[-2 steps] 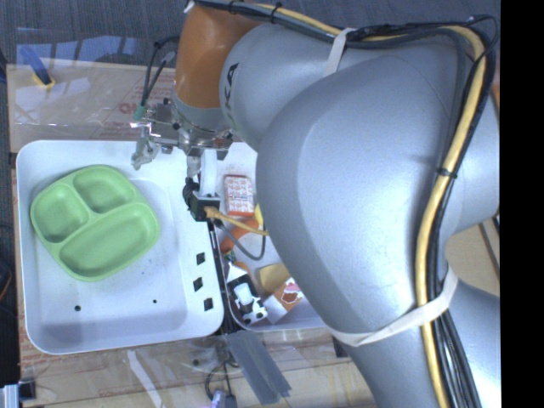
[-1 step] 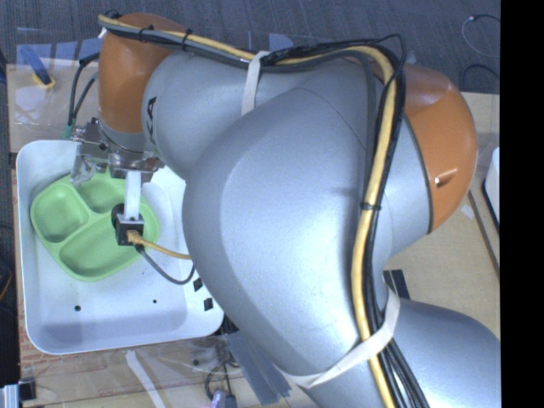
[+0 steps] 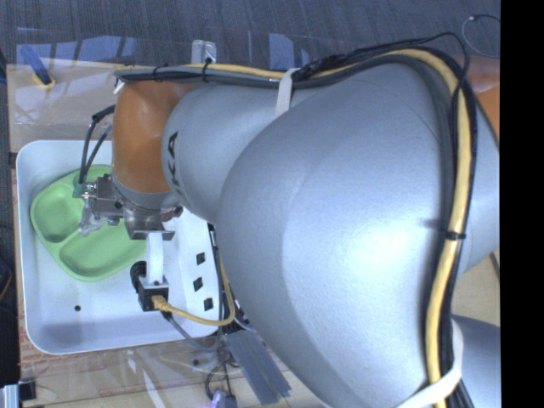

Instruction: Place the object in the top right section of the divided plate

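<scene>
A light green divided plate (image 3: 64, 228) lies in the left part of the white bin (image 3: 51, 334). My gripper (image 3: 93, 213) hangs over the plate's right side, below the orange wrist band (image 3: 140, 143). The wrist and its metal flange cover the plate's right edge and whatever lies under them.
The grey arm body (image 3: 340, 228) covers the middle and right of the view, with a yellow and black cable (image 3: 455, 185) running along it. A small dark speck (image 3: 77, 308) sits on the bin floor near the front. Blue tape (image 3: 34, 62) marks the bench at the back left.
</scene>
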`<state>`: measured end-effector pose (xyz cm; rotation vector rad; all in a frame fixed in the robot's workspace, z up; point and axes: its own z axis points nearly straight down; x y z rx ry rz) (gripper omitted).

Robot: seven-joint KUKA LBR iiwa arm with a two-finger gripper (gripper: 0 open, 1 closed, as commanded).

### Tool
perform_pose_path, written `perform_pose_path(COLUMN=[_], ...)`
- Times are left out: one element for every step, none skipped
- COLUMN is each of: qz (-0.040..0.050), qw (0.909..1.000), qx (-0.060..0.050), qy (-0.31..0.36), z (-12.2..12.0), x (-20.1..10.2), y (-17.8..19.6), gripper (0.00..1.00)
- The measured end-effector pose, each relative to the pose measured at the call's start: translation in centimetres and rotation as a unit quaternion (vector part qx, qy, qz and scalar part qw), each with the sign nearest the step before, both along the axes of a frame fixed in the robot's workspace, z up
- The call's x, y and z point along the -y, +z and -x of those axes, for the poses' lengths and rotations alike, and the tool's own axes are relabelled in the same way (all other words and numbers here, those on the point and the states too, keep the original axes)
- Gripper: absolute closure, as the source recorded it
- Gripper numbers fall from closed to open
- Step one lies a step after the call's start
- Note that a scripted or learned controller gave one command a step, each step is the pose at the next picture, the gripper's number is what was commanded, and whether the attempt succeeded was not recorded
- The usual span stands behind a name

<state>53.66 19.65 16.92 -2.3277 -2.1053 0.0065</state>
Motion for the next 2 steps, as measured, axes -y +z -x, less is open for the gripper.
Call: perform_pose_path(qz=[0.001,0.0016], qw=[0.9624,0.9688], qx=[0.001,-0.001], qy=[-0.272,-0.248], z=[-6.1,-5.6], x=[-2.2,1.1], y=[8.2,-0.5], gripper=[0.0,0.0])
